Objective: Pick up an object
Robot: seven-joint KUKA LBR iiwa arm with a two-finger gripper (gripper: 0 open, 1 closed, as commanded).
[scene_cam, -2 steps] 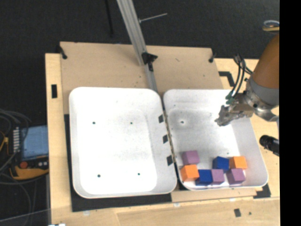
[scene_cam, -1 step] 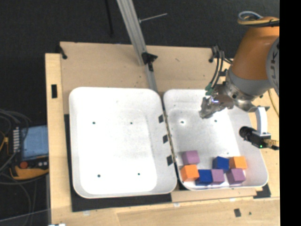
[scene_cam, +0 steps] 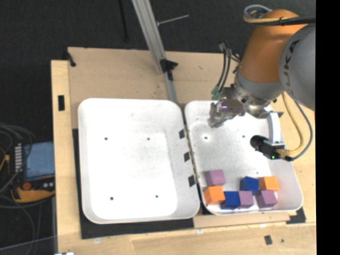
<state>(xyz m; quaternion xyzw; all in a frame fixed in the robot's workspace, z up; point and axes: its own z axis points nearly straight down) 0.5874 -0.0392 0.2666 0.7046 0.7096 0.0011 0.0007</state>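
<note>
Several small blocks lie along the front edge of the right bin [scene_cam: 234, 142]: a purple block [scene_cam: 215, 177], an orange block [scene_cam: 214, 194], a blue block [scene_cam: 231, 200], a purple block [scene_cam: 245, 198], a blue block [scene_cam: 249, 184], an orange block [scene_cam: 269, 183] and a purple block [scene_cam: 266, 198]. My gripper [scene_cam: 217, 117] hangs over the back left part of that bin, well behind the blocks. Nothing shows between its fingers.
The left bin [scene_cam: 133, 158] sits beside the right one, with black clips along the shared edge. A metal pole [scene_cam: 151, 36] slants up from behind the bins. Cables and a blue device [scene_cam: 37, 161] lie left of the bench.
</note>
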